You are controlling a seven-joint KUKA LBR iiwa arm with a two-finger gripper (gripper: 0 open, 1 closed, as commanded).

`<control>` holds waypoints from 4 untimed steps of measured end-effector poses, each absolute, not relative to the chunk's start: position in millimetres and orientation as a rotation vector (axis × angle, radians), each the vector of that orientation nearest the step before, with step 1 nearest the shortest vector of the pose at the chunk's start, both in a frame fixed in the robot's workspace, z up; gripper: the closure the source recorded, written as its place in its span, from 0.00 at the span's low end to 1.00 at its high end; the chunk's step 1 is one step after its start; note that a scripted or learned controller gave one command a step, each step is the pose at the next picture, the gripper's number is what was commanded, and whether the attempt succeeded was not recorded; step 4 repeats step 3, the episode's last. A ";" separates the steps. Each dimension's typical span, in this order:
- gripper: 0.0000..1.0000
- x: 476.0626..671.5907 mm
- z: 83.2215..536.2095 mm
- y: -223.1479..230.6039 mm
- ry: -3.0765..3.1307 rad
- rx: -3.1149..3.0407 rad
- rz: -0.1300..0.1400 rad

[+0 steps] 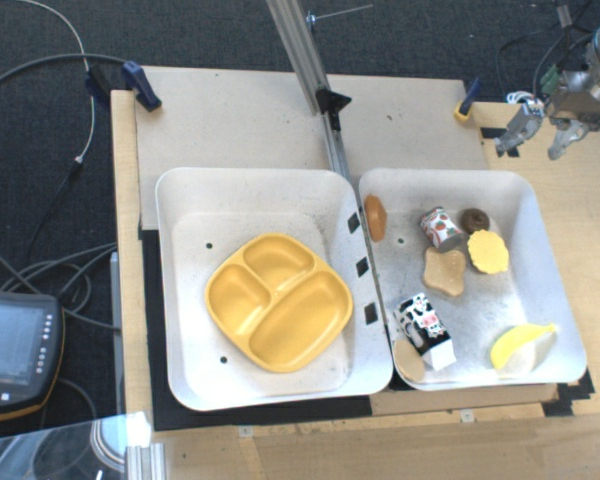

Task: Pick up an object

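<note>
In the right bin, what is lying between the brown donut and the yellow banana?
In the camera view, a round yellow piece lies between the donut and the banana; below it the bin floor is bare.

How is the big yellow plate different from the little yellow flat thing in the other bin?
The yellow plate is much bigger than the small yellow piece. The plate has three compartments; the small piece is flat with a wavy edge. The plate lies alone in the left bin; the small piece sits among other toys in the right bin. Both are yellow.
</note>
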State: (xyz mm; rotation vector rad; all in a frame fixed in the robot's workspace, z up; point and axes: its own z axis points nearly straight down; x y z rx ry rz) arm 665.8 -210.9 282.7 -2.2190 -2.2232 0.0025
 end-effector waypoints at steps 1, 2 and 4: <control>0.00 671.7 276.8 -213.3 -2.225 -2.222 0.000; 0.00 667.4 195.5 -148.2 -2.221 -2.208 0.005; 0.00 662.0 170.8 -120.5 -2.222 -2.214 0.003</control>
